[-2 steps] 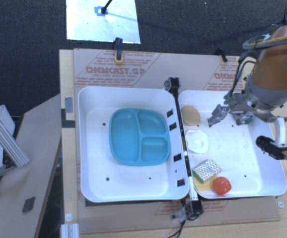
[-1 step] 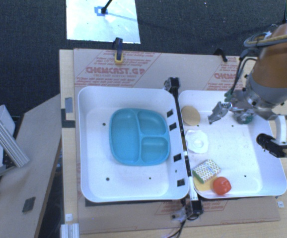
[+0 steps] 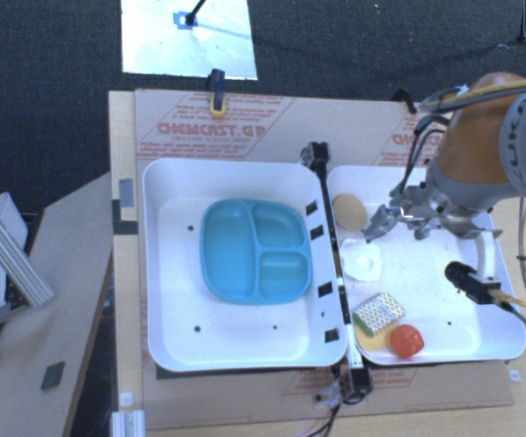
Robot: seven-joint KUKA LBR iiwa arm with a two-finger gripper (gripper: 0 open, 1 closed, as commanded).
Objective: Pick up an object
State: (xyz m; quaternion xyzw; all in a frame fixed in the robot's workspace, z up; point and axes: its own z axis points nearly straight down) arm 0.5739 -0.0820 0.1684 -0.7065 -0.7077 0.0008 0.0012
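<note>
Pincer (image 3: pixel 399 222) hovered over right bin (image 3: pixel 509 330), finger state impossible to tell. Tan round object (image 3: pixel 349 211) just left of pincer; white disc (image 3: pixel 364 265) below-left, near. Checkered block (image 3: pixel 379 312) and red ball (image 3: pixel 407 340) farther below. Blue divided tray (image 3: pixel 254 250) well left, in left bin (image 3: pixel 167 271).

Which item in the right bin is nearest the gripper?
The tan ball, just left of the gripper; the tomato sits far down front.
</note>
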